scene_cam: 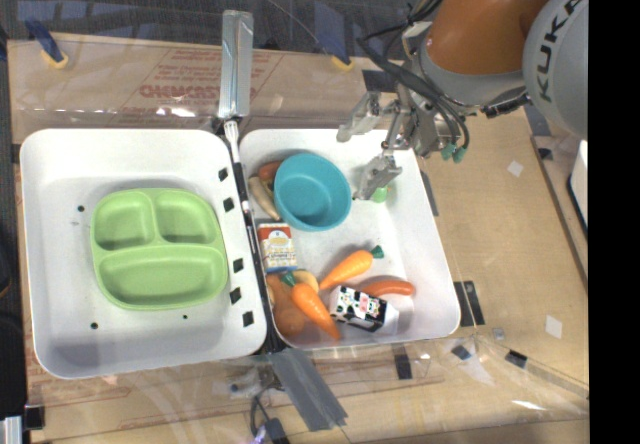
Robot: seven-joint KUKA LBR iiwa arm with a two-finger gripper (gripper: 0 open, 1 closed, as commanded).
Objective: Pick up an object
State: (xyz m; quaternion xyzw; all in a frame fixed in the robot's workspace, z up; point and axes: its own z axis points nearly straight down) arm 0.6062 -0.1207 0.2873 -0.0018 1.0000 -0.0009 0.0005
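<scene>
Two white bins (pixel 40 232) sat below the spread, empty gripper (pixel 365 157); beside it, a blue bowl (pixel 312 192) and carrots (pixel 347 270).

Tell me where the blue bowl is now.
The blue bowl sits in the right bin, near its back, just left of the hand and behind the small carton.

green plate (pixel 158 249) | teal bowl (pixel 312 191) | 2 orange carrots (pixel 349 268) | white bins (pixel 50 232)
</scene>
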